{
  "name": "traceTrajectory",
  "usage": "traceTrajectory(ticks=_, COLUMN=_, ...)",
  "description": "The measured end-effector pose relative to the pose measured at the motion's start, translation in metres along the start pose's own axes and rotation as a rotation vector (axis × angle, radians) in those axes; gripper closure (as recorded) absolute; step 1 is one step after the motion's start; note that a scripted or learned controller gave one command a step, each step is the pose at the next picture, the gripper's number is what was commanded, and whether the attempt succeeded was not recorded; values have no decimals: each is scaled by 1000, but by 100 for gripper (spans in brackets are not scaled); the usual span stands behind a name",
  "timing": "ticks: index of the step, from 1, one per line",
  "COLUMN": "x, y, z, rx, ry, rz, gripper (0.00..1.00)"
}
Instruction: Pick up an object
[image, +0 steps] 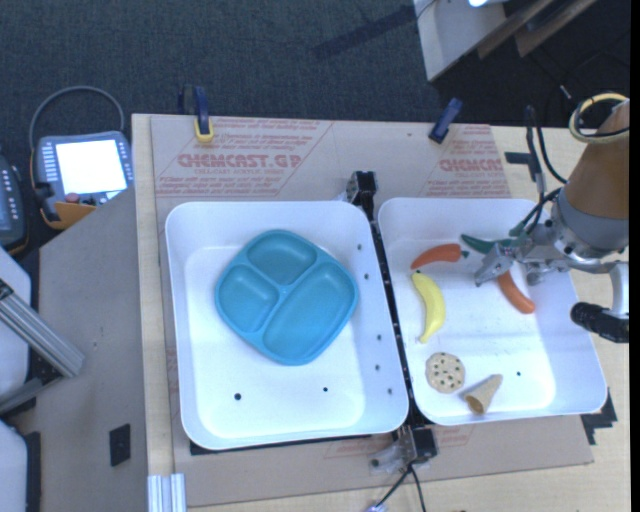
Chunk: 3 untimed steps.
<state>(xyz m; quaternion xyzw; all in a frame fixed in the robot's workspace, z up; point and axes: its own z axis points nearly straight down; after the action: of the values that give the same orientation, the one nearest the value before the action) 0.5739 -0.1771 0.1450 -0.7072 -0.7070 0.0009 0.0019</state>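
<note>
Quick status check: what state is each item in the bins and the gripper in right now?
Blue plate: flat in left bin, nothing on it.
Banana: lying in right bin.
Chili pepper: lying, untouched.
Sausage: lying beside gripper.
Cookie: flat.
Cone: on its side.

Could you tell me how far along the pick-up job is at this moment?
Done: the gripper has reached the right bin, near the chili pepper and sausage. In hand: nothing visibly held. Left: gripping and lifting an item; banana, cookie and cone lie untouched.
</note>
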Motion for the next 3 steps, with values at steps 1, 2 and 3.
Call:
traceTrajectory(ticks=1, x=-4, y=-2, z=43, rx=1, ry=1, rz=0, gripper=0)
traceTrajectory(ticks=2, x=-4, y=-1, z=31, rx=-5, ry=-2, rz=0, gripper=100)
traceTrajectory(ticks=3, x=-13, y=3, z=-17, rx=-11, ry=-5, rz=1, gripper=100)
